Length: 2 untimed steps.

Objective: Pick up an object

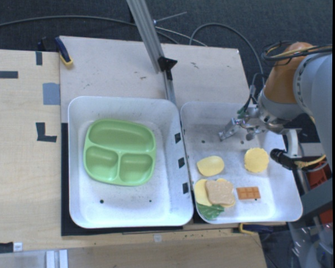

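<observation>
Currently, as seen from above:
Arm: grey KUKA arm (pixel 301 88) with the orange band reaches in from the right, over the right bin's far right corner.
Gripper: gripper (pixel 230 132) sits low over the far half of the right bin (pixel 285 205); can't tell if the fingers are open or closed, and nothing is visible between them.
Round yellow piece (pixel 257 160): near the right bin's right edge, just toward the near edge from the gripper, apart from it.
Yellow oval slice (pixel 210 165): mid bin, near the left wall, apart from the round piece.
Bread slice (pixel 220 192): near-left corner area of the right bin, lying on top of a yellow slice (pixel 200 191) and a green leaf (pixel 212 211); it overlaps both.
Orange waffle block (pixel 248 193): just right of the bread stack, near the bin's near edge, lying flat with bare bin floor around it.
Left bin (pixel 78 205): holds a green three-compartment plate (pixel 120 152) around its centre, nothing visible in the compartments.
Obstructions: grey metal rail (pixel 148 29) runs down from the far edge of the bench to the gap between the bins; black cables (pixel 212 32) loop behind the right bin.
Bench: yellow-blue clamp (pixel 63 51) at the far left corner of the board; grey and dark tape marks (pixel 50 94) on the wooden surface to the left.
</observation>
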Motion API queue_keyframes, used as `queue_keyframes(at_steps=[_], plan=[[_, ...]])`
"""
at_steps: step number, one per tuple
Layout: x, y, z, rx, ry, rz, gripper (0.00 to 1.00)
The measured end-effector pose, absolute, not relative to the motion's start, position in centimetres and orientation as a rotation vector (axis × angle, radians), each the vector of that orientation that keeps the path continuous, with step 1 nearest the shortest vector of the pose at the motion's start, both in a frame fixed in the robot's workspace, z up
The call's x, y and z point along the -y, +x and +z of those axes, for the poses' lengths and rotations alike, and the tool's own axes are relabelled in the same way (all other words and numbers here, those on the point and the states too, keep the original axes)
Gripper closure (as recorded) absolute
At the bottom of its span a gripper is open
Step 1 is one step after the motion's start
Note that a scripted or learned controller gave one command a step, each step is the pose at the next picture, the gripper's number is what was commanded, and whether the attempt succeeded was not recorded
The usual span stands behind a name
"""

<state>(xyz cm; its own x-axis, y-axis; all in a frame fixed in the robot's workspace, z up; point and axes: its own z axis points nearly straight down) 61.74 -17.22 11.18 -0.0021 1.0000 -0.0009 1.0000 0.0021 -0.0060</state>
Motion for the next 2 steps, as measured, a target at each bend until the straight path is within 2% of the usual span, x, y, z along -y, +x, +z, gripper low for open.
queue_keyframes(at_steps=[1, 2], plan=[[17.2, 61.7, 8.8, 2.224, -2.219, 0.005, 0.00], [17.1, 61.8, 9.9, 2.226, -2.217, 0.003, 1.00]])
